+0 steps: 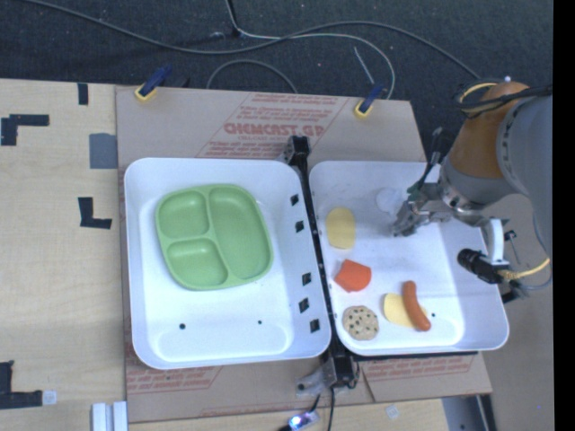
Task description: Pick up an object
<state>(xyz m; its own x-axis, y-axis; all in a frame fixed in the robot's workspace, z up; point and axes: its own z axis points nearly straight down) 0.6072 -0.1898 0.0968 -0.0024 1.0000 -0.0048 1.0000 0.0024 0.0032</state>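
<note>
We see the gripper point(406, 224) low over the right bin point(476, 335), above a yellow piece point(340, 228), orange wedge point(353, 276), cookie point(360, 322) and sausage point(415, 306); the left bin point(144, 268) bears a green divided plate point(214, 236).

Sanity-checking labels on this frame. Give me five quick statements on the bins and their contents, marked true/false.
1. The green divided plate lies in the left bin. True.
2. The cookie sits in the left bin. False: it lies in the right bin, near that bin's front edge.
3. The orange wedge lies between the pale yellow piece and the cookie. True.
4. The gripper is over the green plate. False: it is over the right bin, right of the pale yellow piece.
5. The sausage rests on the green plate. False: it lies in the right bin, against a yellow slice.
</note>
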